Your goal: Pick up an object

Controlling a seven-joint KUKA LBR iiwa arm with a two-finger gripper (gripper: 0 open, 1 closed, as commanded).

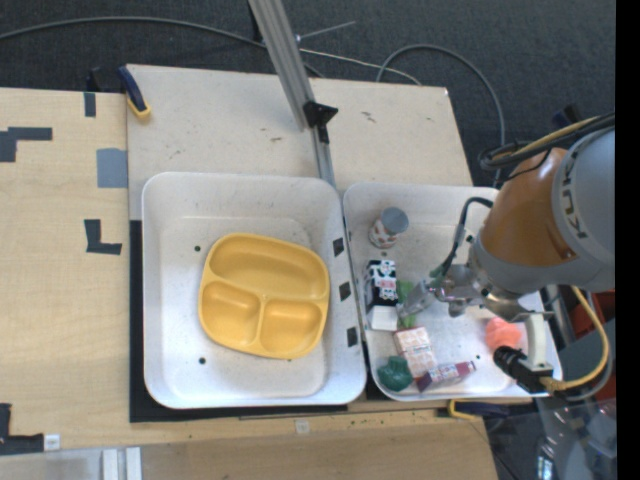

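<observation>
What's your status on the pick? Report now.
Gripper low over the right white bin, among small items. Nothing seen held. Yellow divided plastic tray alone in left white bin. Green object and pink packet nearby.

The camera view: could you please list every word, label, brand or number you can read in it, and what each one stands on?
"KU": large dark letters on the grey arm, cut off at the picture's edge.
Black-and-white carton in the right bin: print too small to read.
Pink packet and small can: labels blurred, unreadable.
Yellow tray: no text.
</observation>
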